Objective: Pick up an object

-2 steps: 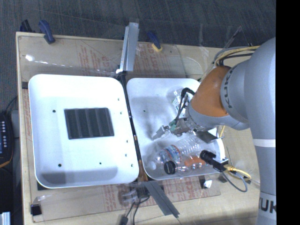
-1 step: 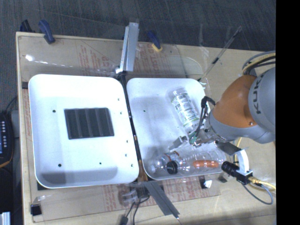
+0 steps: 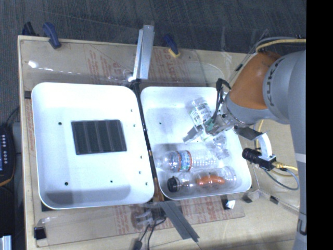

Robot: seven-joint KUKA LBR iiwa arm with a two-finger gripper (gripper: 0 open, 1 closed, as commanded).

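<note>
Bench [image 3: 78, 223] carries two white bins. Left bin [image 3: 52, 108] holds a dark ribbed panel [image 3: 99, 137]. Right bin [image 3: 161, 103] holds clear plastic bottles: one with a blue label [image 3: 182, 161] lying mid-bin, one with a black cap [image 3: 200, 182] along the near wall, a smaller bottle [image 3: 200, 112] farther back. We place the gripper [image 3: 212, 126] just beside that small bottle; whether it grips we cannot tell. We judge these bottles light, slick, easily crushed; best taken across the middle of the body.

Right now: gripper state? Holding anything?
Gripper: low in the right bin, beside a small clear bottle. Fingers and any hold: cannot be told.
</note>
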